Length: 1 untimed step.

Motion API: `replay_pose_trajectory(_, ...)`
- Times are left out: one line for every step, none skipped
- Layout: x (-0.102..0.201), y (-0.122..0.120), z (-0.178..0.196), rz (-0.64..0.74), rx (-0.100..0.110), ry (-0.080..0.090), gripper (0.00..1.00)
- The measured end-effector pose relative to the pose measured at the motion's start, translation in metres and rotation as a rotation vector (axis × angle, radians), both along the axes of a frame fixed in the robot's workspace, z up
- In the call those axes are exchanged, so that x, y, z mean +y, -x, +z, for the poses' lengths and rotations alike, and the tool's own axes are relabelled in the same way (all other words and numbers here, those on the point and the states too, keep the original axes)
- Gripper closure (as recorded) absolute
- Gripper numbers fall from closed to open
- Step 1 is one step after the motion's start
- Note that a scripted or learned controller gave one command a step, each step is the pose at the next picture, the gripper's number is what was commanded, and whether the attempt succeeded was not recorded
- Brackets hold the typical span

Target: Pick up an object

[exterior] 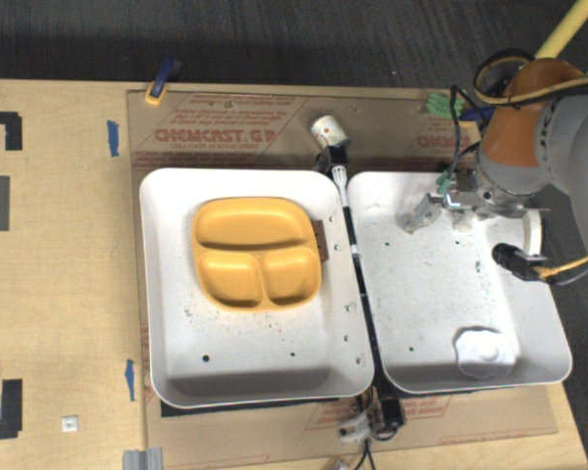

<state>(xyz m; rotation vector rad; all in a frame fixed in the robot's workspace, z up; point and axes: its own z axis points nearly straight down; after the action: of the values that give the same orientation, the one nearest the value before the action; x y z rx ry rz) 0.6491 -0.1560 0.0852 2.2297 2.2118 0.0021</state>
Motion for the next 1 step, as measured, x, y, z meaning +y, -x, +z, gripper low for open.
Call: replay_pose_trajectory(0.0001, -0.0009, 0.0108, 0.002, -0.003, 0.002, 1.00)
